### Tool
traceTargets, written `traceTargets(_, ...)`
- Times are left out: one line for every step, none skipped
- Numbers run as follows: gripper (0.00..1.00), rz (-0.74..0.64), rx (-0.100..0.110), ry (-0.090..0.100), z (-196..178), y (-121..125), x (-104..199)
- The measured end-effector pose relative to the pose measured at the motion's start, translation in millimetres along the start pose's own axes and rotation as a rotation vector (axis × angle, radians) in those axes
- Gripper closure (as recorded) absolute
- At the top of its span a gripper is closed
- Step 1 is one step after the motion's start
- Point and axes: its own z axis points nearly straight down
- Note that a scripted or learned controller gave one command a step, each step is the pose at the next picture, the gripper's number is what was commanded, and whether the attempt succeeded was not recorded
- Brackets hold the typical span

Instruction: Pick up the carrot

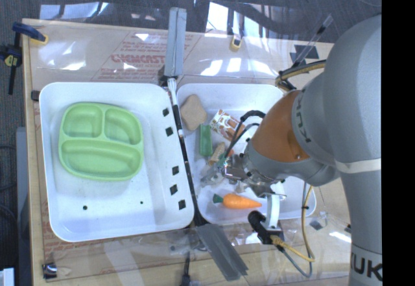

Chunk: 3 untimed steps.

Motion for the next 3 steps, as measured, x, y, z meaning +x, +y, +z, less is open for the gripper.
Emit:
traceTargets(0.0,0.0,0.0,0.0,0.1,-0.1,0.0)
traceTargets(0.0,0.172,-0.001,-0.001,-0.7,6.1,-26.0)
traceTargets(1.0,0.165,0.006,0.002,-6.9,6.6,-24.8)
